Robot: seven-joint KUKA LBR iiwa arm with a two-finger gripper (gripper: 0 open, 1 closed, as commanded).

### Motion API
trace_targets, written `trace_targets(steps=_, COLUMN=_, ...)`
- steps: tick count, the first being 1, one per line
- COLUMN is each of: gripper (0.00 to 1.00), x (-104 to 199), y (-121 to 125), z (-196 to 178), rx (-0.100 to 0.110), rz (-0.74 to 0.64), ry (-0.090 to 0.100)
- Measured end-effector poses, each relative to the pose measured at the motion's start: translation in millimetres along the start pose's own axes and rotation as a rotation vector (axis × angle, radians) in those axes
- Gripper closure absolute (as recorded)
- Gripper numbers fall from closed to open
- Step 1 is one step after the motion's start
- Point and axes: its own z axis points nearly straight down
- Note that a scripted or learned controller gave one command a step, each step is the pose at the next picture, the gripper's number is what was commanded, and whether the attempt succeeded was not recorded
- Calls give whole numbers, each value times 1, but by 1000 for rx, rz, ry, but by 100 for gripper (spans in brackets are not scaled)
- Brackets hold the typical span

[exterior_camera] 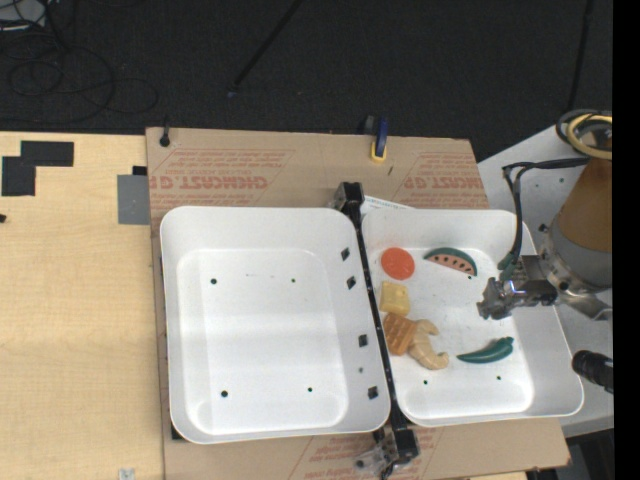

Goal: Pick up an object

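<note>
The right bin [540, 393] holds several small toy foods. A round red-orange piece [398, 263] lies near its back left, with a watermelon slice [451, 260] to its right. Below them sit a yellow block [396, 297], an orange ridged piece [399, 334] and a tan curved piece [428, 351]. A dark green pepper [487, 350] lies toward the front right. My gripper [495, 302] hangs over the right part of this bin, just above the green pepper and apart from it. I see nothing between its tips.
The left bin [180, 368] stands beside the right one, with a black divider clip strip [365, 308] between them. Both rest on a cardboard sheet [260, 173]. A blue and yellow clamp [378, 140] sits at the cardboard's back edge. Cables [520, 183] trail at right.
</note>
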Motion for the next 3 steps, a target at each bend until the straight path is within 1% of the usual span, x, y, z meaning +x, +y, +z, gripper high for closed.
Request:
trace_targets(steps=1, gripper=100, x=85, y=-21, z=4, rx=5, rz=-2, ry=2)
trace_targets(steps=2, gripper=100, x=191, y=-19, z=-122, rx=-11, rz=-11, ry=4)
trace_targets(steps=3, gripper=100, x=204, y=22, z=-173, rx=-5, rz=1, ry=-1)
